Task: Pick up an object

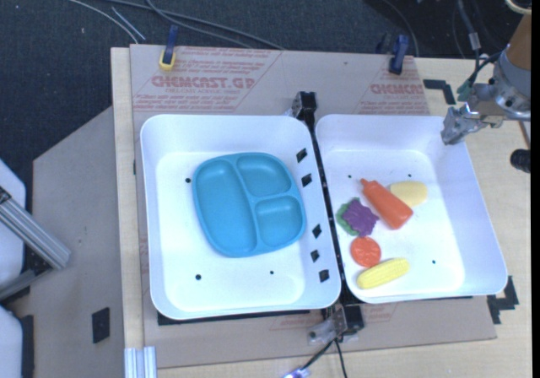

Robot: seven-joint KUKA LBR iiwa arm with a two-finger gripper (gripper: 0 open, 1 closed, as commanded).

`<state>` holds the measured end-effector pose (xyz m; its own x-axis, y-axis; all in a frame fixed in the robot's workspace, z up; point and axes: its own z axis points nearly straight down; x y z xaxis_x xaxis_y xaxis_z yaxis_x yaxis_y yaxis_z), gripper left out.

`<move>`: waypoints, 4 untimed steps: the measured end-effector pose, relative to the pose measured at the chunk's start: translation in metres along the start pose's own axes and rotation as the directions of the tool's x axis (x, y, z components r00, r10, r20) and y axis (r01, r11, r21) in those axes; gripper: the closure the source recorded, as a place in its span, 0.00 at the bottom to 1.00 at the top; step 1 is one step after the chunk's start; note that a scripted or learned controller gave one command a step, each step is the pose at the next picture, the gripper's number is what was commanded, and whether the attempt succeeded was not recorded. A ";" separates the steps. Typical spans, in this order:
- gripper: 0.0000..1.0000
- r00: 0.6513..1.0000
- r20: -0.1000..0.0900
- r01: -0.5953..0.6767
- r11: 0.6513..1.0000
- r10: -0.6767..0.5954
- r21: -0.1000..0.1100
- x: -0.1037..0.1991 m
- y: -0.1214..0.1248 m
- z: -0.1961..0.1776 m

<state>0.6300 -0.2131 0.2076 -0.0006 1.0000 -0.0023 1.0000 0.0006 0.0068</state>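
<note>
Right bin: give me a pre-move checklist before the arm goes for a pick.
1. Objects present in right bin: ok; toy carrot, corn cob, purple piece, tomato, yellow piece.
2. Gripper above bin's top right corner, not over objects: not ok.
3. Finger state: cannot tell.
4. Carrot touching yellow piece, crowded: not ok.
5. Corn cob lying apart: ok.

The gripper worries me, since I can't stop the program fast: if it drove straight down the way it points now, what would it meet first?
Probably the right bin's sloped far-right wall. The gripper hangs over that upper-right corner, apart from the toys; the nearest, a yellow piece, lies further in. Depth is hard to judge from this slanted view.
</note>
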 end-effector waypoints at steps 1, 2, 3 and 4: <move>1.00 1.000 0.000 0.000 1.000 0.000 0.000 -0.001 0.007 -0.046; 1.00 1.000 -0.005 0.004 1.000 -0.004 0.009 0.053 0.001 -0.033; 1.00 1.000 -0.006 0.005 1.000 -0.005 0.010 0.109 -0.009 -0.022; 1.00 1.000 -0.006 0.005 1.000 -0.005 0.011 0.162 -0.021 -0.012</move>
<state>0.6087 -0.0506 0.2193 -0.0060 1.0000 0.0034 1.0000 0.0060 -0.0037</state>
